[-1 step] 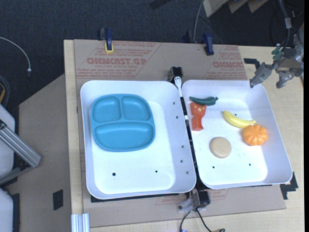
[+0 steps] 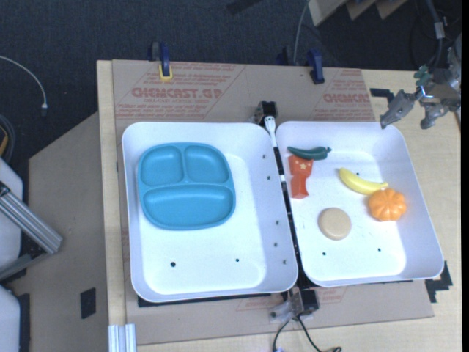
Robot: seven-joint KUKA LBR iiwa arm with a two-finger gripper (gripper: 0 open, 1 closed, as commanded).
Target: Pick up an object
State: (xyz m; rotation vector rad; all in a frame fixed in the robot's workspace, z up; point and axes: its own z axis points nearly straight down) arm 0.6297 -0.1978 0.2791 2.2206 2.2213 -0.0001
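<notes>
I count two white bins (image 2: pixel 146 270), one blue divided plate (image 2: pixel 187 185) at left of centre, and at right of centre one banana (image 2: pixel 360 182), one small orange pumpkin (image 2: pixel 387 204), one tan round disc (image 2: pixel 335 223), one green pepper (image 2: pixel 310 152) and one red-orange carrot-like piece (image 2: pixel 300 176).

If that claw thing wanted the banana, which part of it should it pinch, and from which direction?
Probably the banana across its narrow width near the middle, coming straight down from above. It lies flat and slanted in the right bin, so the jaws would need turning to straddle it crosswise. Its lower end nearly touches the orange pumpkin, so the middle or upper half likely leaves more room. The gripper is beyond the bin's far right corner.
</notes>
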